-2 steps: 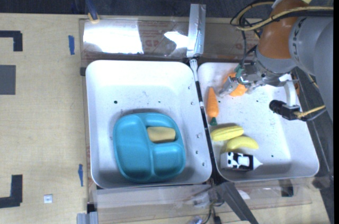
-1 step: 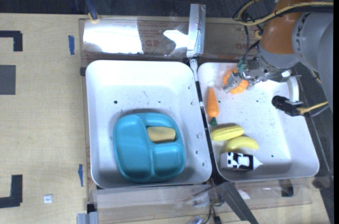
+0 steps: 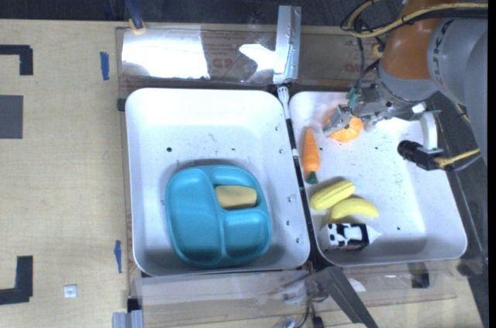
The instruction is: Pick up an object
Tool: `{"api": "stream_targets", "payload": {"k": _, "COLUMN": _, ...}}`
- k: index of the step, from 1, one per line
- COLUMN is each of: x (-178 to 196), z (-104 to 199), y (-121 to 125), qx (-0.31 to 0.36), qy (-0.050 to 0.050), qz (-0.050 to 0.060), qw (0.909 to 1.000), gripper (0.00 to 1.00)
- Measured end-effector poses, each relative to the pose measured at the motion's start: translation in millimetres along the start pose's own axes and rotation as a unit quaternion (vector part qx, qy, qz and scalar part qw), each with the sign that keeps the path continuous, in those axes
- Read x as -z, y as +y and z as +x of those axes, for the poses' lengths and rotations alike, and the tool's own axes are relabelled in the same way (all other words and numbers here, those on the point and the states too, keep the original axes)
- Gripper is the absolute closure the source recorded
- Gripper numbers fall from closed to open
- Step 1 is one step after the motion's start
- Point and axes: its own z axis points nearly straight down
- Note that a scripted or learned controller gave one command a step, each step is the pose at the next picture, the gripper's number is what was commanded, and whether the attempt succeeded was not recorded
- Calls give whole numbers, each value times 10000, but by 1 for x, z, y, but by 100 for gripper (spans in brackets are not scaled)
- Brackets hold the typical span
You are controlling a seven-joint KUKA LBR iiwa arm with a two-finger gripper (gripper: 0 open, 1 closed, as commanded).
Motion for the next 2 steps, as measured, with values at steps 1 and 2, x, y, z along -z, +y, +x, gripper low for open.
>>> {"api": "stream_targets", "payload": {"k": 1, "x": 13, "z": -1, "y": 1, "qx": -4, "qy": -2, "qz": -11, "qw": 10000, "gripper": 100}}
{"api": "stream_targets", "payload": {"k": 2, "x": 107, "z": -24, "y": 5, "qx": -402, "qy": -12, "qz": -27, "qw": 9992, "gripper": 100}}
